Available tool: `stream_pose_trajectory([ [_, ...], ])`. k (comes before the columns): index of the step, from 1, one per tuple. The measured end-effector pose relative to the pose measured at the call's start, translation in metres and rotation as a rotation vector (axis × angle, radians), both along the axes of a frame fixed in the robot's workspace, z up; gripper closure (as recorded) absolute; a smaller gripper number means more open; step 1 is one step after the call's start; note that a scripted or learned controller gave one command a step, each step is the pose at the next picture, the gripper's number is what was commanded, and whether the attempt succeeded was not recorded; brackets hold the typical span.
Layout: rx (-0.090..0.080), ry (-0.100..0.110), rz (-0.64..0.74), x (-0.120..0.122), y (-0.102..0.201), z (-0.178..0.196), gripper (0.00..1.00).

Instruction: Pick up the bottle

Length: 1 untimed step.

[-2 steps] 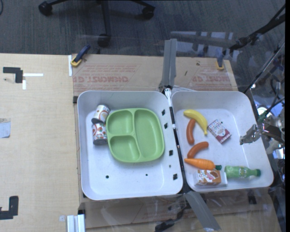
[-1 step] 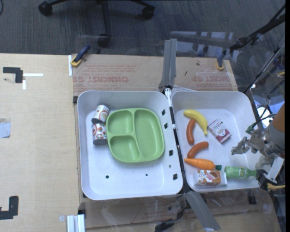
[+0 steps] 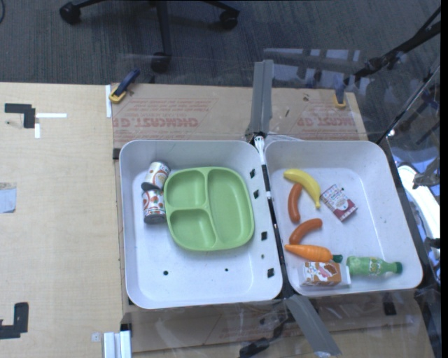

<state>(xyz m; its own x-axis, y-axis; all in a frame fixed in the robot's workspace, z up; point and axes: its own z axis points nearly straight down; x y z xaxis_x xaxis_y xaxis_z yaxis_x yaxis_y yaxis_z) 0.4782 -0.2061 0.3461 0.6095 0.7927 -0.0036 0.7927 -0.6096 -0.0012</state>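
Presently, right bin [image 3: 378, 157]: green bottle [image 3: 373, 266] lying on its side at the lower right corner, cap toward the frame's left, just beside a small orange carton [image 3: 324, 274]. Carrot [image 3: 309, 252], two sausages [image 3: 295, 203], banana [image 3: 305, 184], red-and-white packet [image 3: 339, 203] above. Left bin [image 3: 133, 245]: green divided plate [image 3: 209, 208], two cans [image 3: 155, 193] at its left. Pincer: state cannot be told.

Grey carpet floor [image 3: 210, 35] beneath chair base [image 3: 150, 10].
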Motion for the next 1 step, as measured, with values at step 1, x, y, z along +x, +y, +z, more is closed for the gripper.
stream_pose_trajectory([
  [1, 0.003, 0.002, 0.010, -0.0016, -0.0066, -0.1501, 0.00],
])
